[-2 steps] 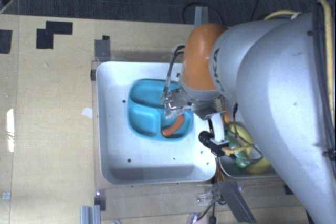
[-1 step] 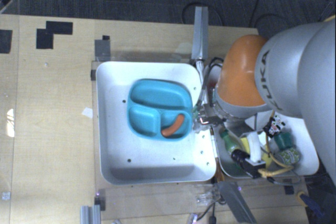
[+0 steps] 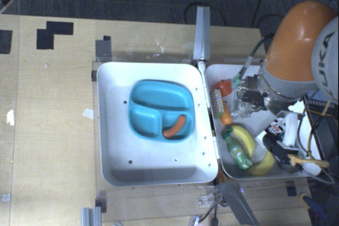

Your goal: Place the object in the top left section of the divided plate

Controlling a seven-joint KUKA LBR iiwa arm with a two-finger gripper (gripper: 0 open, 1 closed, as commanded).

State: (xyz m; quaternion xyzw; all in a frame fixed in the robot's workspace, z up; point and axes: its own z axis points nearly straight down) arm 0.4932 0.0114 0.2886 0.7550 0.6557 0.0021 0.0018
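On the bench [image 3: 53,129], two white bins sit side by side. The left bin [image 3: 114,161] carries a blue divided plate [image 3: 159,95], and an orange sausage-shaped piece [image 3: 175,126] already lies in the plate's lower right section. The plate's top left section looks bare, so the placing asked for seems not yet done.

The right bin [image 3: 225,169] holds the loose things: a yellow banana [image 3: 244,138], a green bottle [image 3: 238,152] lying against it, a small orange ball [image 3: 226,118], a red piece [image 3: 224,87] near the upper corner, and a striped packet [image 3: 217,100] along the left wall. Which of these is the object to be moved cannot be told from the view; all of them lie in the right bin, well apart from the plate.

The arm [image 3: 299,45] hangs over the right bin, and its tool [image 3: 249,99] sits above the bin's upper part, near the red piece and the orange ball, with the banana and bottle just below it in the view. Whether the tool is wide or narrow cannot be told, and nothing is seen gripped in it. Judging by this, the task is at its picking stage: an object has yet to be taken, carried across to the left bin, and set down in the top left section.
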